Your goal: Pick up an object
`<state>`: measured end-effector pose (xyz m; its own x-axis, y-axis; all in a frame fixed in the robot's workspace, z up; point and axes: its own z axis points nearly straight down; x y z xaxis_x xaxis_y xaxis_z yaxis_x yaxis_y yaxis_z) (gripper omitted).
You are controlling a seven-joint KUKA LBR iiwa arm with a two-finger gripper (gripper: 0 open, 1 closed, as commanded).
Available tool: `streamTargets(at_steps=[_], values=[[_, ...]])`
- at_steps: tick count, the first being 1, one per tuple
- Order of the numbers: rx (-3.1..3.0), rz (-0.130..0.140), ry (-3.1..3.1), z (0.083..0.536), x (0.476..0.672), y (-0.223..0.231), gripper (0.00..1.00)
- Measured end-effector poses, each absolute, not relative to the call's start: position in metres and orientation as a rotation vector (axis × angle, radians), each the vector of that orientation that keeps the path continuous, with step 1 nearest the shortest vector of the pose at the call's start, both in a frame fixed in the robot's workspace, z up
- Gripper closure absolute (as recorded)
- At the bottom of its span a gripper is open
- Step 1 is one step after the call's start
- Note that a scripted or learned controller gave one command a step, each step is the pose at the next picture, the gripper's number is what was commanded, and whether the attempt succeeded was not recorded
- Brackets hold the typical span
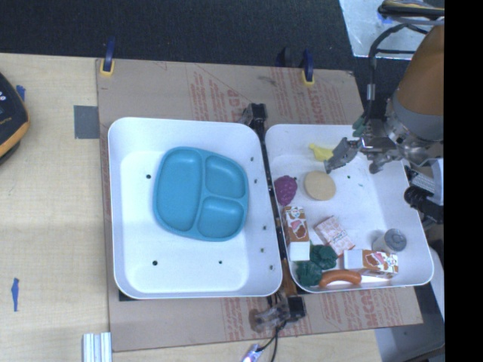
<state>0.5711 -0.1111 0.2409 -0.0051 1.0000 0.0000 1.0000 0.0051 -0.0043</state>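
Observation:
My gripper hangs over the upper part of the right bin, fingers spread open with nothing between them. One finger points toward a small yellow item just to its left. A round tan disc lies below that finger, apart from it. Lower down in the same bin are a purple grape bunch, a small printed box, a pink and white packet, a grey round piece, a green broccoli piece and an orange sausage shape.
The left bin holds a blue divided plate. A white cube and a red-and-white carton crowd the right bin's lower edge. The arm's orange band rises at the right. A black and yellow device sits at the far left.

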Motion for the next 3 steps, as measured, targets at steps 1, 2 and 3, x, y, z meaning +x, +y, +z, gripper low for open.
streamTargets(at_steps=[1, 2, 3], values=[[-2.214, 0.008, -2.225, 0.159, 0.615, -0.129, 0.0], [-2.212, 0.009, -2.226, 0.098, 0.656, -0.131, 0.0], [-2.205, 0.021, -2.22, 0.108, 0.654, -0.133, 1.0]])
